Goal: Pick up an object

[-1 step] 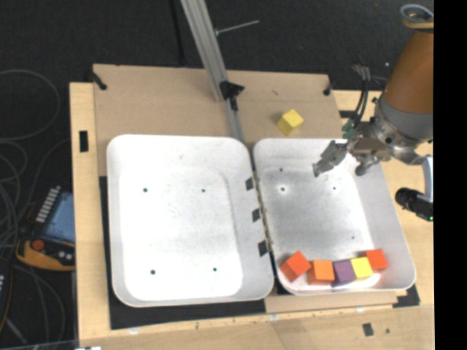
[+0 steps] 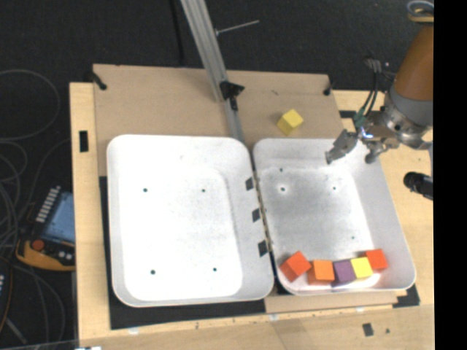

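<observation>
While the arm (image 2: 414, 64) hangs at about two o'clock, its pincer (image 2: 356, 148) sits over the top rim of the right bin (image 2: 379, 195), fingers spread apart with nothing between them. Most of that bin's floor lies bare, giving open room down to its six o'clock wall, where five blocks crowd the edge in a row running nine to three: a red block (image 2: 295, 265) turned cornerwise, an orange block (image 2: 322, 270), a purple block (image 2: 343, 271), a yellow block (image 2: 362, 267) and a second red block (image 2: 376, 259), each touching its neighbour. Another yellow block (image 2: 290, 121) rests tilted on the surface (image 2: 160, 108) at twelve o'clock, just beyond the bins. The left bin (image 2: 124, 195) meets the right one along the middle seam.
</observation>
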Tool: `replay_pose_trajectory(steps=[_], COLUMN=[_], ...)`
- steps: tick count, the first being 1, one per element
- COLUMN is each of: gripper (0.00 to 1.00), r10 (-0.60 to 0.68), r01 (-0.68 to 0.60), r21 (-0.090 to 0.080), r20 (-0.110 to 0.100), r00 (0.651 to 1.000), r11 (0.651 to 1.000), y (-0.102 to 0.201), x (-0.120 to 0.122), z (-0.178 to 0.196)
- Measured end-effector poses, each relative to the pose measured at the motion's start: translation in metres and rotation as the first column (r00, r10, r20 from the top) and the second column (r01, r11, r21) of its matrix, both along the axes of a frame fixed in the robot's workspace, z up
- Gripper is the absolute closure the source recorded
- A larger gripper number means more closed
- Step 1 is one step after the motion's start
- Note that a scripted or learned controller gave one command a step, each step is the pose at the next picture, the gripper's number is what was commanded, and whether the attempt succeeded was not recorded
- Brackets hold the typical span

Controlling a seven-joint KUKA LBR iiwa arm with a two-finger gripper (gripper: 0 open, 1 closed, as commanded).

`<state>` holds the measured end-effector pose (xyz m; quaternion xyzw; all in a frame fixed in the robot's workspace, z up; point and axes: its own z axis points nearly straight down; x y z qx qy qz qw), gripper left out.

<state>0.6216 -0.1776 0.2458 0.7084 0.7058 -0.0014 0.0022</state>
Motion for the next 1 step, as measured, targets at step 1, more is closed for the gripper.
replay_pose_trajectory(steps=[1], gripper=[0.00], r10=[-0.002], r01=[0.002], r21=[0.004], r20=[-0.007], r00=[1.000], r11=[1.000], y=[-0.0325], x=[-0.0924], z=[-0.0454])
